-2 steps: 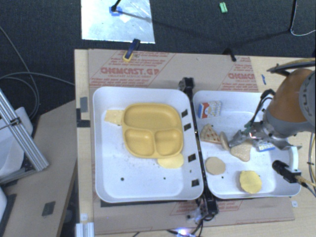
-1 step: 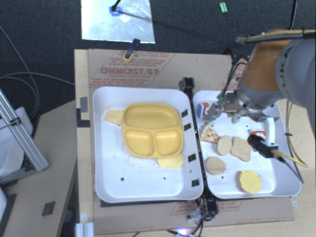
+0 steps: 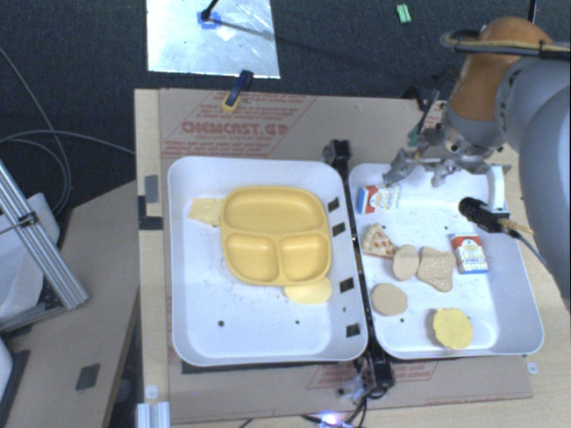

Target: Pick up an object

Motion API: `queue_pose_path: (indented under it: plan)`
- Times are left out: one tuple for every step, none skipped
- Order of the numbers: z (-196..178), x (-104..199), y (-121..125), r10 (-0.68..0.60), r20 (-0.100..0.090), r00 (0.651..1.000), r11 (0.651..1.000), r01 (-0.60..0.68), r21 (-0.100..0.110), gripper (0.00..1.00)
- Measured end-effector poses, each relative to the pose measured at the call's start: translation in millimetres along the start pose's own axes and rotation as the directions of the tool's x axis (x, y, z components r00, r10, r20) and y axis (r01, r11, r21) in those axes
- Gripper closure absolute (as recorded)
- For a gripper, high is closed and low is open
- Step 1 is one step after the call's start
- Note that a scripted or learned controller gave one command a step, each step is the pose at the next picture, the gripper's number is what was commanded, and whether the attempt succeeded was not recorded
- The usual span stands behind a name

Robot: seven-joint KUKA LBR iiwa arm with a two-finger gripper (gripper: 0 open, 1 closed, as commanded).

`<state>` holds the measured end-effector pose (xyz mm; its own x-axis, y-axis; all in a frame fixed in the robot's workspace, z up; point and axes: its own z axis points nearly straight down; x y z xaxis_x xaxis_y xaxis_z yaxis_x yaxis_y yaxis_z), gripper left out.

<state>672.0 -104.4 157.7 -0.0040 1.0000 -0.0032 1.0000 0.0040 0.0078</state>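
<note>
My gripper (image 3: pixel 415 177) hangs over the back of the right bin (image 3: pixel 526 315), with its two fingers spread apart and nothing between them. Just below its left finger lies a small white carton (image 3: pixel 378 200) with red and blue print. Further forward in the same bin sit a pizza slice (image 3: pixel 378 241), two tan biscuit pieces (image 3: pixel 406 262) (image 3: pixel 436 269), a round tan biscuit (image 3: pixel 389 299), a yellow disc (image 3: pixel 453 328) and a small red carton (image 3: pixel 469 253).
The left bin (image 3: pixel 192 328) holds a yellow divided tray (image 3: pixel 275 234), a pale yellow slab (image 3: pixel 205 210) at the tray's left and a yellow piece (image 3: pixel 309 292) at its front edge. The arm (image 3: pixel 526 105) rises along the right side.
</note>
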Motion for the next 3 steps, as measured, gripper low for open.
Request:
queue_pose_path:
  plan:
    - [71.3, 18.0, -2.9, -0.001, -0.006, 1.0, 1.0, 0.001, 0.003, 0.0]
    - [58.1, 16.6, -1.9, -0.004, -0.002, 1.0, 1.0, 0.004, 0.002, 1.0]
    - [-33.4, 80.0, -70.8, -0.006, -0.007, 1.0, 1.0, 0.006, 0.0, 1.0]
